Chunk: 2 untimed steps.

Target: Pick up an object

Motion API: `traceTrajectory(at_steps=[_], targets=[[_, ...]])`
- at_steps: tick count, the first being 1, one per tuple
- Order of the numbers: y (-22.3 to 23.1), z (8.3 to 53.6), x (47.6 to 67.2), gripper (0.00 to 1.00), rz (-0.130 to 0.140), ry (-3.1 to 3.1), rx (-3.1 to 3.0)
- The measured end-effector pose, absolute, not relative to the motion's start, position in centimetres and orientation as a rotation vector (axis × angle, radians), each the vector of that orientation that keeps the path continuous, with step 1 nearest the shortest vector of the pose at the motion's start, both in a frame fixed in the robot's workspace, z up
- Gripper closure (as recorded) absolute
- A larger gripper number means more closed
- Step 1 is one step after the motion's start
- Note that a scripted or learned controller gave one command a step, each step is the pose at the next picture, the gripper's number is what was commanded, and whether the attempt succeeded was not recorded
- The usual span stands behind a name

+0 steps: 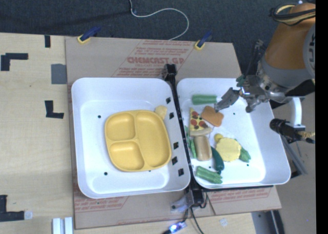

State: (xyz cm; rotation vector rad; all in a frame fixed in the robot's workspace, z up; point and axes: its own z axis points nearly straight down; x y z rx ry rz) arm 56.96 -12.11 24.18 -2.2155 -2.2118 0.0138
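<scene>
The pincer (237, 101) hangs spread and pinching nothing over the right shallow white bin (271, 169), one fingertip just beside the small brown bread-like toy block (212, 116). The yellow three-compartment plastic plate (137, 140) lies in the left white bin (84, 125).

End effector (237, 101) open over right bin (266, 145); yellow tray (137, 139) in left bin (87, 125).
</scene>
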Motion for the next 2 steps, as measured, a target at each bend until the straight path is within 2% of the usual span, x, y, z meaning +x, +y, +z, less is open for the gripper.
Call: traceTrajectory(at_steps=[1, 2], targets=[[-12.1, 24.9, 57.2, 0.0, 0.002, -2.222, -2.219], [-11.8, 18.6, 56.5, 0.0, 0.007, -2.219, -2.217]])
